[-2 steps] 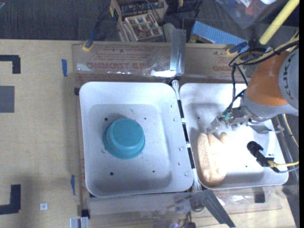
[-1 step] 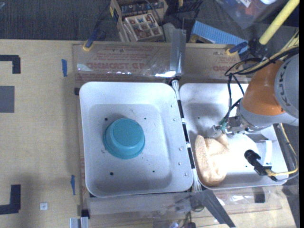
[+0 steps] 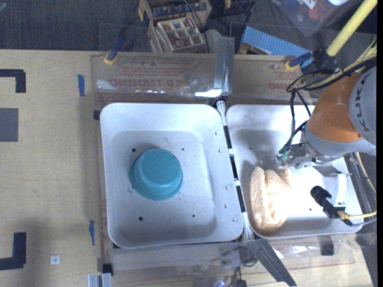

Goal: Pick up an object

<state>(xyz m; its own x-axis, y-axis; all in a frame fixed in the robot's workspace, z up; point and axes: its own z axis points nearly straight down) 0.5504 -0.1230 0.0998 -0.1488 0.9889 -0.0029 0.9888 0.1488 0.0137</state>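
A tan, bread-like soft object (image 3: 267, 200) lies in the right bin (image 3: 257, 123), against its left wall and near the front. My gripper (image 3: 286, 162) hangs low over the object's upper right end, close to it or touching it; from this angle I cannot make out which. A teal bowl (image 3: 157, 173) sits upside down in the middle of the left bin (image 3: 119, 121).
The two bins meet at a narrow ridge (image 3: 230, 160) just left of the tan object. The arm's grey body and orange band (image 3: 335, 121) fill the right bin's far right side. Boxes and clutter (image 3: 176, 23) stand behind the bins.
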